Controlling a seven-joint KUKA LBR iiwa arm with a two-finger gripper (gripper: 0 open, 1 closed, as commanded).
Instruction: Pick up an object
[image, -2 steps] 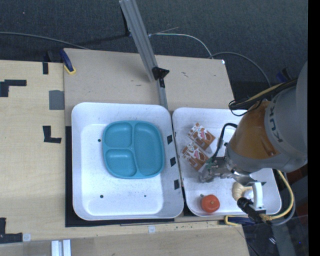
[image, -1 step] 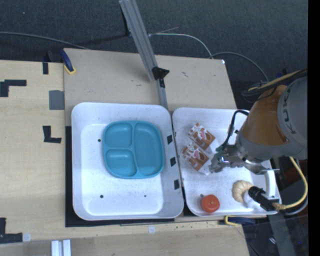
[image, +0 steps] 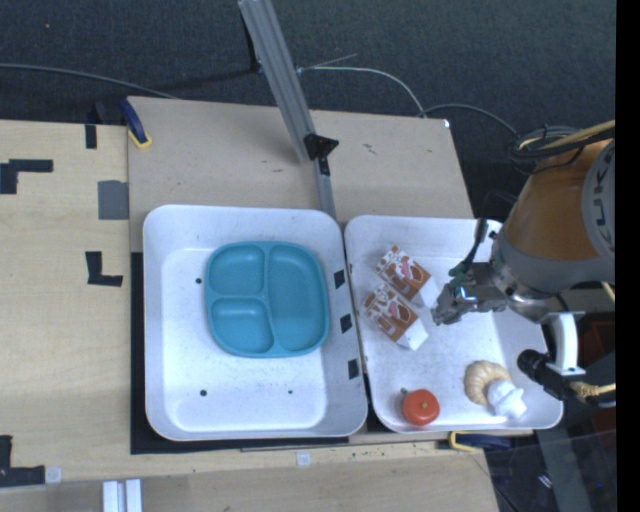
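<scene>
In the right bin (image: 440, 232) lie two red-and-white snack packets, one (image: 403, 271) above the other (image: 393, 314), left of centre. A red tomato-like object (image: 421, 405) rests near the bin's front edge. A tan pastry with a white end (image: 491, 384) lies at the front right. My gripper (image: 449, 306) hovers over the middle of the right bin, just right of the lower packet, with nothing visible between its fingers.
The left bin (image: 170, 400) holds a teal divided plate (image: 267, 298). A grey metal pole (image: 290, 90) slants down to the divider between the bins. The arm's orange band (image: 565, 205) covers the right bin's far right side.
</scene>
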